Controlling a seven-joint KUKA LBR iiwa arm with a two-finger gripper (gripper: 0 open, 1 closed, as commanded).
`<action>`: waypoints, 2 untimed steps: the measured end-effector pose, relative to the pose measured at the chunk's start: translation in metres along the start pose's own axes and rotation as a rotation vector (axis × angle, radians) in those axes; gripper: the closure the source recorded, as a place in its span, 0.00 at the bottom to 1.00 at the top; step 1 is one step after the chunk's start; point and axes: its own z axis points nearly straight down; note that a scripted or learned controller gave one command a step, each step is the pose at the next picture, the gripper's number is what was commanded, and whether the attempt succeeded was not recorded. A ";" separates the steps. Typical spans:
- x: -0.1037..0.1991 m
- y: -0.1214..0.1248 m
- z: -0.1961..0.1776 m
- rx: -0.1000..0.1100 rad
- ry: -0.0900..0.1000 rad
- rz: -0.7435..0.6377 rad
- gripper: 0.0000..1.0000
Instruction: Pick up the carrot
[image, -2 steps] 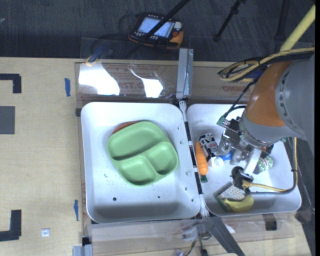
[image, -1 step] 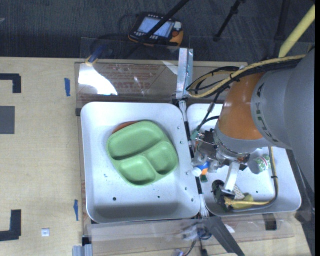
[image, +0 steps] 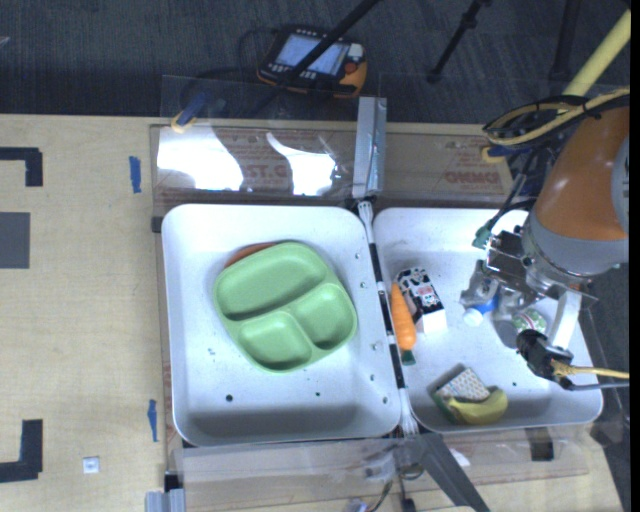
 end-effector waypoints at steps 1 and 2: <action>0.079 -0.038 0.048 0.003 0.000 -0.211 1.00; 0.079 -0.038 0.048 0.003 0.000 -0.211 0.00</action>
